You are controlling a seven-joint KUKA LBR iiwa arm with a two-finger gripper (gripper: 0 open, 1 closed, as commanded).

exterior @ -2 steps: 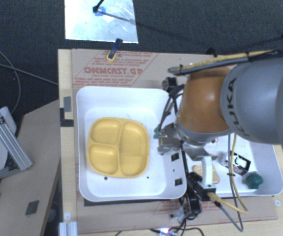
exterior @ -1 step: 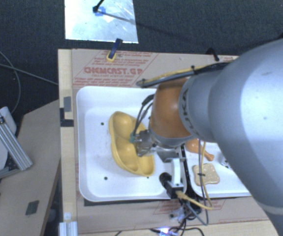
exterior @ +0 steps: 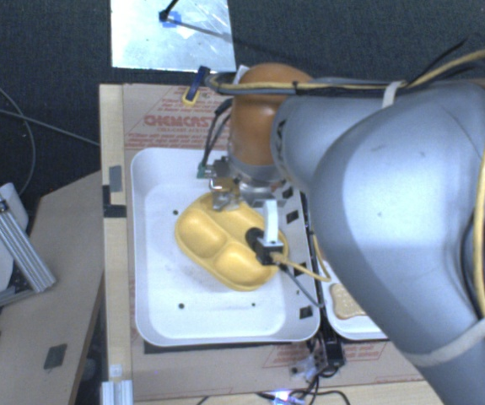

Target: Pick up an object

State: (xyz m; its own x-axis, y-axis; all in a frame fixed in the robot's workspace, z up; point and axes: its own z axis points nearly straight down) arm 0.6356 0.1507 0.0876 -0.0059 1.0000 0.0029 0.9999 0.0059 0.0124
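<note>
Where a yellow dish (exterior: pixel 215 245) lies, white bin (exterior: pixel 153 226), gripper (exterior: pixel 226 195) at its edge, opening unclear.

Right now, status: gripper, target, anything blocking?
Gripper low over left bin, at far edge of yellow divided dish. Hold not confirmed. Tan flat item in right bin, apart from dish.

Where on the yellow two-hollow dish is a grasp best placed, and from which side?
Probably its thin raised rim, pinched from straight above. The yellow dish lies flat in the left bin, wide and rounded, so its body looks too broad to span; the left rim is clear of the walls.
</note>
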